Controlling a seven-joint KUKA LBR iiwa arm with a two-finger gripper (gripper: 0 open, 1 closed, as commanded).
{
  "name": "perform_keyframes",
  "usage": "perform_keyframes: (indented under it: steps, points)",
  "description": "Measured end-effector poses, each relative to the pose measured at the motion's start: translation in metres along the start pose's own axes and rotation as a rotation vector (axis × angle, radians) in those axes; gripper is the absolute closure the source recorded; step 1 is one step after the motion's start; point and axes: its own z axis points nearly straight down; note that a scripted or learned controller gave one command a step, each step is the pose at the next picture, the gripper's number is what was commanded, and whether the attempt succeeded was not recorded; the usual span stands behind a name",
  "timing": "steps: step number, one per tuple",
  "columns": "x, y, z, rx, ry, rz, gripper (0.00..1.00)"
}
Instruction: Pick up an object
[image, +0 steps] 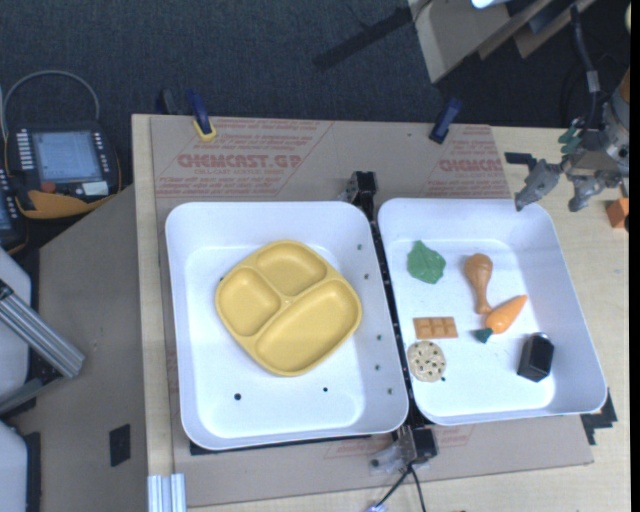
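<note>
Brown cardboard printed with red lettering covers the bench (300, 150), clamped at its far edge, and it bears the two shallow white bins pushed together so their inner rims meet along a shared seam. On the left, the left bin (190, 330) carries a yellow divided plate (289, 306) with three compartments, lying flat near the middle and a little turned; it has nothing in it, which suggests it serves as a place to drop things rather than as a thing to grasp. All the small pieces sit loose in the right bin (570, 300), apart from one another for the most part, which leaves room for fingers to come down around each: a green leafy piece (426, 263) near the far left corner, a toy drumstick (479, 280) lying lengthwise, a toy carrot (505, 314) just beside the drumstick's thin end, a tan cracker (435, 327), a chocolate-chip cookie (427, 360) close below it, and a black block (535, 357) near the right wall. Off the far right corner of that bin hangs the gripper (556, 192), its two fingers spread apart with nothing between them, raised clear of the contents. By my reading no grasp has begun; the black block or the drumstick looks easiest to close on.
</note>
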Motion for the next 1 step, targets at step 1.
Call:
perform_keyframes:
  steps: [1]
  points:
    - [0.0011,0.0025,-0.0094,-0.015,-0.004,-0.004,0.00]
